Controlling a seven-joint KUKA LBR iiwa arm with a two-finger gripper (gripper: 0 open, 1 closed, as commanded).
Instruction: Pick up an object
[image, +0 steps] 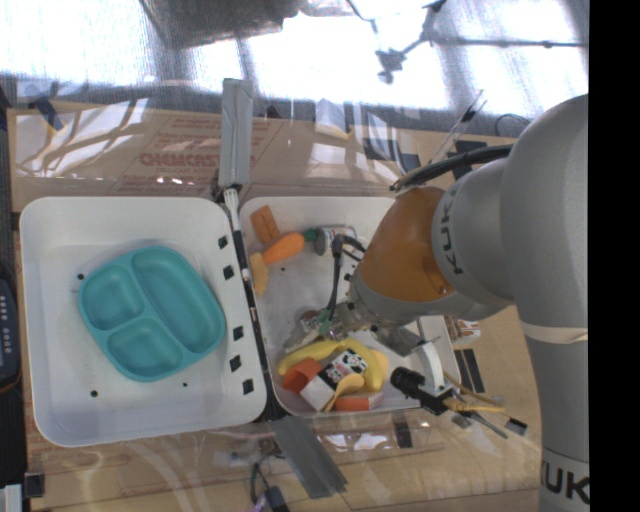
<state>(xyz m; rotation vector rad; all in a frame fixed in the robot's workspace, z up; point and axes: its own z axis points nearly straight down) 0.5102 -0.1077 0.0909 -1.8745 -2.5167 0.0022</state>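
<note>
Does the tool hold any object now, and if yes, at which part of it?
It cannot be told. The tool is low in the right bin, just above the yellow toy, and the arm hides its tip.

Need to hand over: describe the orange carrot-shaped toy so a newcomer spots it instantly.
Find the right-hand shallow white bin, the one the grey arm reaches into. Near its far left corner lies the orange carrot-shaped toy, tilted, tapered, with a greenish tip. It sits apart from the yellow-and-red toy pile at the near edge.

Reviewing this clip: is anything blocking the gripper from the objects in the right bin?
Nothing visible stands between them. The gripper is already down inside the right bin, just above the yellow toy in the pile at its near end. The orange carrot lies apart, nearer the far wall.
</note>
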